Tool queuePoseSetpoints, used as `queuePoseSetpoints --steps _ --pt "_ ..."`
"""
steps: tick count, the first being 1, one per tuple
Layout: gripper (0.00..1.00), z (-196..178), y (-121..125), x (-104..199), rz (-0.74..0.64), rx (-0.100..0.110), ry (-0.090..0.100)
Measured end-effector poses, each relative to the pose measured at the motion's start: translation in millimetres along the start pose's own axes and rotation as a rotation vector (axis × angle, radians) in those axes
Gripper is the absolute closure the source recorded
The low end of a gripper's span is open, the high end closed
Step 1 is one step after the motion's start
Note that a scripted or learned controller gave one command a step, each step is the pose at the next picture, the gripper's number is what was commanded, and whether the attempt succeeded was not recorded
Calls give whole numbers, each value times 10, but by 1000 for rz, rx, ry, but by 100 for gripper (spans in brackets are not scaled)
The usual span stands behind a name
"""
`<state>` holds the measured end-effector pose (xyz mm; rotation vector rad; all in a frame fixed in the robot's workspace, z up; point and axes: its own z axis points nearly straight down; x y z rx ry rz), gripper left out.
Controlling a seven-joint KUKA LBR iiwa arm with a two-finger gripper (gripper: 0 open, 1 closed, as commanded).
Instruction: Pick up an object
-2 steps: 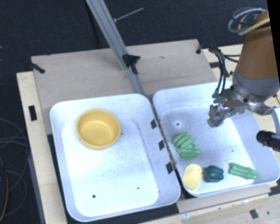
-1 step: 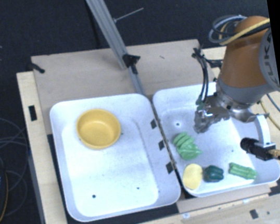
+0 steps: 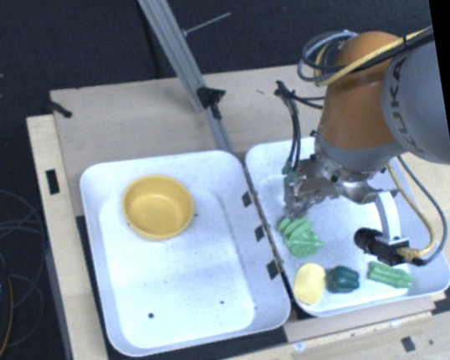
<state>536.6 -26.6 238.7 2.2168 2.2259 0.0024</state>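
Green ribbed object (image 3: 300,237) lies just below the pincer (image 3: 298,197); whether its fingers are spread I cannot tell.

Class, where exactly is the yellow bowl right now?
The yellow bowl sits in the left bin, toward its far left corner, apart from the items in the right bin.

Fixed overhead cam, slanted, both bins (image 3: 107,236)

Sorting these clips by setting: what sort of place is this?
Likely a robotics lab bench for grasping trials: a grey and orange arm reaches over two white bins, one with a yellow bowl, one with small plastic toys.
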Motion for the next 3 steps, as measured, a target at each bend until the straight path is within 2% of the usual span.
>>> queuePoseSetpoints --steps 1,2,3 --pt "100 -92 -59 504 0 0 0" --pt "100 32 -224 1045 0 1 0" --pt "0 28 -219 1025 4 0 -1"
